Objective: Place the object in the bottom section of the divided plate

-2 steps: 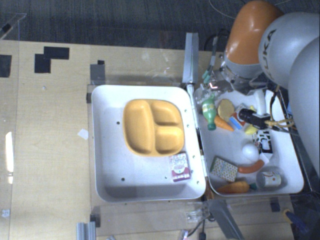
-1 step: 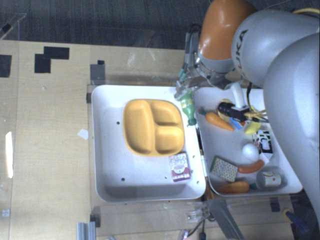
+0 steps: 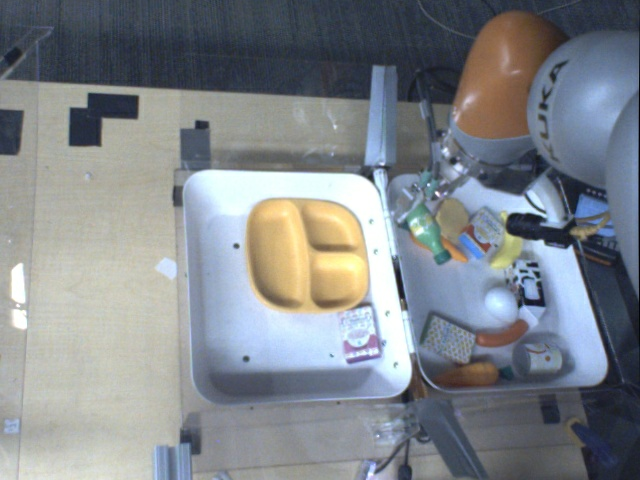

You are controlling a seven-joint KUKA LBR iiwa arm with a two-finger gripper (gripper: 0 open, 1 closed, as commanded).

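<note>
Yellow divided plate sits in the left bin; the end effector hovers above a green bottle, grip state unclear.

Even overhead light, soft focus, mild glare.
Left bin reads bright white with a grey shadow along its lower inner wall; yellow plate shows soft sheen, no hard hotspots. Arm shell carries a broad highlight on the grey dome. Tabletop has a small white reflection at far left edge. Small items in right bin are low-res, labels unreadable. Dark carpet at top is noisy. Slight softness toward corners.
</note>
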